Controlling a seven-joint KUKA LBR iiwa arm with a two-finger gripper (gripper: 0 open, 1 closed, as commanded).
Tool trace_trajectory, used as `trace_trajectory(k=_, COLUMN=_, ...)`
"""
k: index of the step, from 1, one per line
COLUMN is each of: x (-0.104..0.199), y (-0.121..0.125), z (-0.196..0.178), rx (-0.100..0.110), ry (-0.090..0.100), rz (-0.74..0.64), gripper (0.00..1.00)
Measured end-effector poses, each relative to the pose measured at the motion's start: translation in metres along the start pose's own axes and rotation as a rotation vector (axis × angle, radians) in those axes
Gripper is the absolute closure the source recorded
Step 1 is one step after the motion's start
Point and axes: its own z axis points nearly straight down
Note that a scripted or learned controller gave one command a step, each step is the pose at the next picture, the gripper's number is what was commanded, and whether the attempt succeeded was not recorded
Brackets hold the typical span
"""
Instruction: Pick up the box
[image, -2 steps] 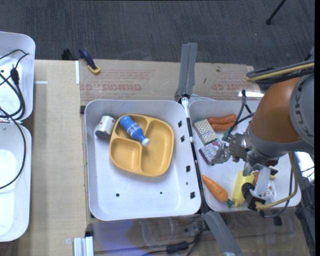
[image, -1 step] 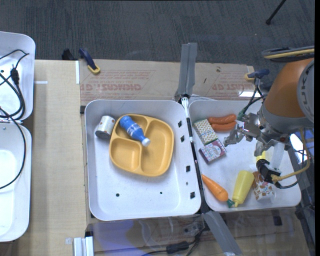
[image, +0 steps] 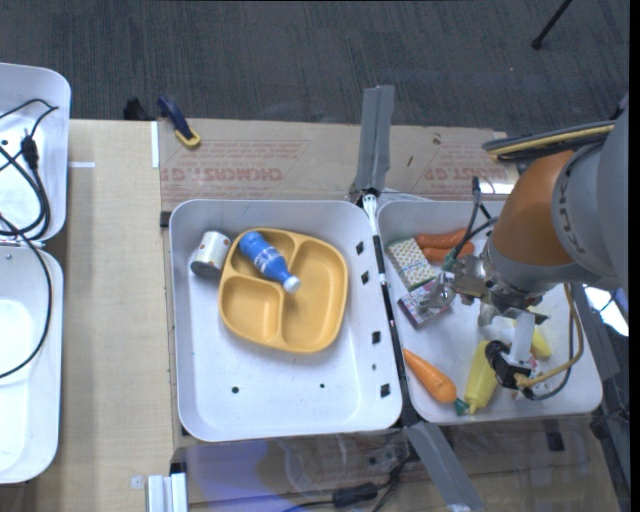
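A small box (image: 409, 261) with a speckled, colourful face lies in the right bin (image: 578, 392), near its left wall. Just below it lies a flat grey-purple packet (image: 423, 304), tilted. My gripper (image: 449, 284) reaches in from the right, low over the bin. Its tip sits at the upper right edge of the packet and just right of the speckled box. The arm's grey and orange wrist (image: 527, 228) hides the bin's middle behind it. Whether the gripper touches either item cannot be made out.
The right bin also holds a carrot (image: 431, 375) at the front, another carrot (image: 444, 240) at the back and a yellow bottle (image: 480, 378). The left bin (image: 290, 400) holds a yellow divided plate (image: 262, 312), a blue bottle (image: 266, 259) and a tin can (image: 209, 253).
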Motion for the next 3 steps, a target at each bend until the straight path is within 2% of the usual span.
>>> trace_trajectory(k=1, x=0.0006, y=0.0007, z=-0.0091, rx=0.0, ry=0.003, rz=0.004, gripper=1.0)
trace_trajectory(k=2, x=0.0006, y=0.0007, z=-0.0091, rx=0.0, ry=0.003, rz=0.003, gripper=0.0)
trace_trajectory(k=3, x=-0.0011, y=0.0005, z=-0.017, rx=0.003, ry=0.002, rz=0.007, gripper=1.0)
